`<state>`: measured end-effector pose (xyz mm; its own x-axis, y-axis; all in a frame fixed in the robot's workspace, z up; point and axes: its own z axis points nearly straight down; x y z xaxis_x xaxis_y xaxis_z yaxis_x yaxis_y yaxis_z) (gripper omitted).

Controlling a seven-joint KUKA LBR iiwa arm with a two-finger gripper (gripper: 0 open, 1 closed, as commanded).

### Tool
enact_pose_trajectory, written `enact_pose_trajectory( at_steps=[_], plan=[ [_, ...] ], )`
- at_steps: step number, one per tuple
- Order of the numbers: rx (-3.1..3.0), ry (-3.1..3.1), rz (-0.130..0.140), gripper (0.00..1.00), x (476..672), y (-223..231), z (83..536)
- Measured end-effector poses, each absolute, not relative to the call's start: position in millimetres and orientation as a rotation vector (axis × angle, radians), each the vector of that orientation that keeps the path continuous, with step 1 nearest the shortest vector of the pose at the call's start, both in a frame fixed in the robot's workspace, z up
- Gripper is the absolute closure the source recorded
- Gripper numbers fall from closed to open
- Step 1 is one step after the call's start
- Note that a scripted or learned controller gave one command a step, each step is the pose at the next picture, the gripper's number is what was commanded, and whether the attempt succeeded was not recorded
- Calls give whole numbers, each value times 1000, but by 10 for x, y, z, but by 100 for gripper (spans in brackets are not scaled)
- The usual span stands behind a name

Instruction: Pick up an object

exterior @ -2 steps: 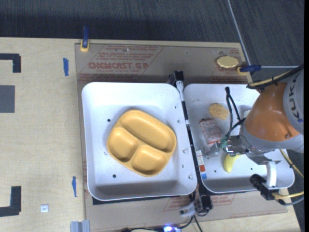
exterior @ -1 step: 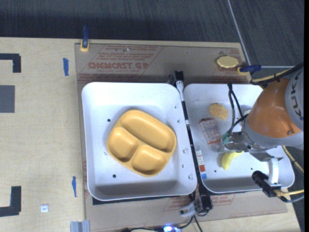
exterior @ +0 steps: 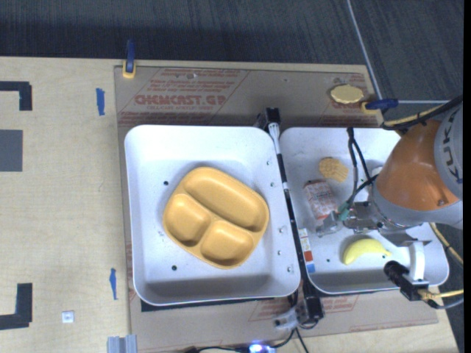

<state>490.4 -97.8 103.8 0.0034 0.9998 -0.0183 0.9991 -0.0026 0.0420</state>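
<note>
Near in the right bin [exterior: 434, 274], banana [exterior: 366, 251] lies just beside gripper [exterior: 344, 219], long axis left-right; grip state unclear.

Plastic, wood and cardboard, glossy to matt

The yellow three-compartment plastic tray [exterior: 214, 215] looks smooth and glossy, as does the left shallow white plastic bin [exterior: 143, 197]; at its 3 o'clock the right white plastic bin [exterior: 298, 149] holds a smooth yellow plastic banana [exterior: 364, 251], a crinkled shiny wrapper packet [exterior: 319, 198] and a rough-textured round golden cracker [exterior: 333, 169]. The pale wooden desk [exterior: 59, 197] is matt; brown printed cardboard [exterior: 221, 94] looks dull.
</note>
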Motion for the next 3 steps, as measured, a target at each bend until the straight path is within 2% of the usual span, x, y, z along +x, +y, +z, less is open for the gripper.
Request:
enact_pose_trajectory(
  at_steps=[1, 2, 3],
  plan=[
    [2217, 2216, 6, 0, 4813, -921, 860],
    [2214, 2212, 11, 100, 4830, -922, 966],
    [2214, 2212, 11, 0, 4830, -921, 966]
  ],
)
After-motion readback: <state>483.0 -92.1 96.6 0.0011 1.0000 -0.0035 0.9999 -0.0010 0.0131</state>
